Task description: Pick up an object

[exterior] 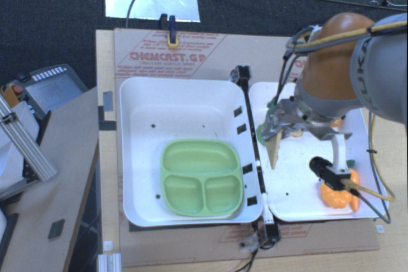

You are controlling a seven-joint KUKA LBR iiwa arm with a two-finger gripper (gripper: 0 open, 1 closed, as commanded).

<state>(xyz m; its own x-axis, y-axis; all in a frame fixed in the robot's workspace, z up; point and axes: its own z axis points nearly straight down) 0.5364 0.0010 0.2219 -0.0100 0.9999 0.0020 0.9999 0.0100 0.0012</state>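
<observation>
My gripper (pixel 281 123) hangs low over the left part of the right bin (pixel 299 200), with the arm's bulk covering the bin's upper half. Just below the gripper a tan cone-shaped object (pixel 274 153) points toward the front, and a small green piece (pixel 262 132) shows at the gripper's left side by the bin wall. Whether the cone lies in the bin or is held is unclear from this angle. An orange toy (pixel 337 196) lies in the bin's front right corner.
The left bin (pixel 146 111) holds a light green divided plate (pixel 202 176) in its front half. A black divider (pixel 250 137) runs between the two bins. Grey equipment (pixel 38 111) stands on the table at the far left.
</observation>
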